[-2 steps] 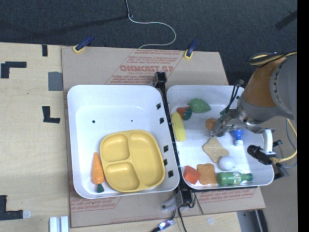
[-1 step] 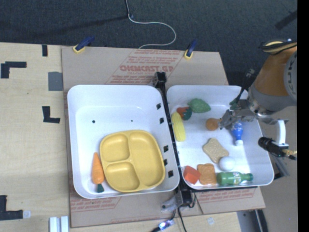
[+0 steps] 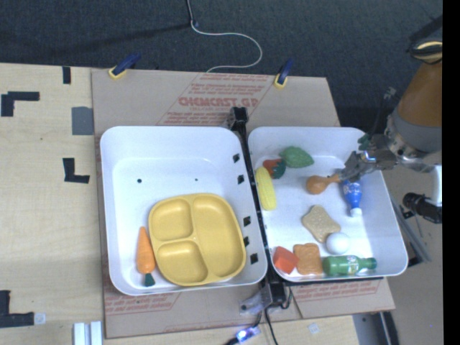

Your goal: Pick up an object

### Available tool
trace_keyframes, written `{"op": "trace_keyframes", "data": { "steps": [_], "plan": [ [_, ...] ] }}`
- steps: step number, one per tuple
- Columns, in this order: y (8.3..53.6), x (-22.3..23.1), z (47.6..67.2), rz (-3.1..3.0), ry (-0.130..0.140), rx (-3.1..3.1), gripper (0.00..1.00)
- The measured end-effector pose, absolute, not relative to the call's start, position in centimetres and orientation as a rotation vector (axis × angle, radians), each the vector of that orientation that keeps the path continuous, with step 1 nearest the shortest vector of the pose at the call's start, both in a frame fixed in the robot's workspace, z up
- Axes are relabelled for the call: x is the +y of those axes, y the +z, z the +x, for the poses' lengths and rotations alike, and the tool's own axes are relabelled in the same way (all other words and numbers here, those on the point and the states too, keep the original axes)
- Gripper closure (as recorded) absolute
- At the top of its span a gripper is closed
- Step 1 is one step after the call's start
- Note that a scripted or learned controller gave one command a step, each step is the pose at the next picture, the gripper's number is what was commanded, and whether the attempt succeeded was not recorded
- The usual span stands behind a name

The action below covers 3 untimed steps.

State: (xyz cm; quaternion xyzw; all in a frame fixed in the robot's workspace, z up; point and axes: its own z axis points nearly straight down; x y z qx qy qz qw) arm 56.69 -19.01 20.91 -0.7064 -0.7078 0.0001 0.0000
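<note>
My gripper (image 3: 356,166) hangs over the right side of the right bin (image 3: 392,214), just above a small blue bottle (image 3: 353,196) and to the right of a brown drumstick (image 3: 320,184). Nothing can be seen held in it. Further left in this bin lie a green leaf (image 3: 296,157), a red and green piece (image 3: 274,168) and a yellow corn cob (image 3: 266,187). Toward the front are a tan cracker (image 3: 320,223), a white egg (image 3: 337,244), a green bottle (image 3: 348,265), an orange toast (image 3: 307,259) and a red piece (image 3: 284,259).
The left bin (image 3: 115,192) holds a yellow divided plate (image 3: 195,237) and an orange carrot (image 3: 145,254) along its left side. The grey arm with its orange band (image 3: 424,99) comes in from the right. Both bins rest on a cardboard sheet (image 3: 215,95).
</note>
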Motion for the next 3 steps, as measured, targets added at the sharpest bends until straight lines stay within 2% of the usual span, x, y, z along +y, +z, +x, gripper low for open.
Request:
{"op": "trace_keyframes", "data": {
  "steps": [1, 2, 3],
  "plan": [
    [22.3, -18.9, 56.8, -2.217, 0.002, -2.222, 1.00],
    [22.8, -13.4, 54.9, -2.211, 0.003, -2.224, 1.00],
    [23.3, -7.9, 54.1, -2.209, 0.004, -2.226, 1.00]
  ]
}}
